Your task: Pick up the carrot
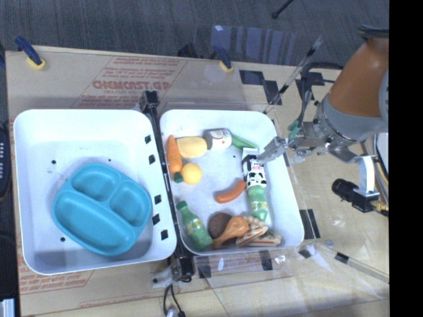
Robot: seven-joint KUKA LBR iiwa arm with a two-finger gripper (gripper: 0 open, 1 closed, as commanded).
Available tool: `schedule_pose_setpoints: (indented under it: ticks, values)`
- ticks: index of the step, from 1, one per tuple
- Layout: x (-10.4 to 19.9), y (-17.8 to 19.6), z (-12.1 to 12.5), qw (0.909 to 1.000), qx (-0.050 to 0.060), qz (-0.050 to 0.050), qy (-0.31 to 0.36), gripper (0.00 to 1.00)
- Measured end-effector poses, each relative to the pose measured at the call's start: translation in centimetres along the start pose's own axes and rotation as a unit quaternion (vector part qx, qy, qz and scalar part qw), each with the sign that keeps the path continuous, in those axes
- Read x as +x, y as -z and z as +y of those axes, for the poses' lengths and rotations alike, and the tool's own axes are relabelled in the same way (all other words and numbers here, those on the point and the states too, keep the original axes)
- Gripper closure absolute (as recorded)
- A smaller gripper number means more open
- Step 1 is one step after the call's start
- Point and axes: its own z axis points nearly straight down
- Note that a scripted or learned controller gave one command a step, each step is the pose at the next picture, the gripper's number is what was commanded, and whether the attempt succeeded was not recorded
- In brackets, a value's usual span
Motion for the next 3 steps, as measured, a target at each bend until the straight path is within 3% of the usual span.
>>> schedule_pose_setpoints:
  ticks: [1, 2, 3]
  values:
    - [4.5, -17.6, -2.2, 0.9993, 0.003, 0.002, -0.037, 0.0]
    - [10.7, -18.0, 3.2, 0.9956, 0.001, 0.001, -0.094, 0.0]
    - [9.7, -17.9, 8.5, 0.9783, 0.0, 0.0, -0.207, 0.0]
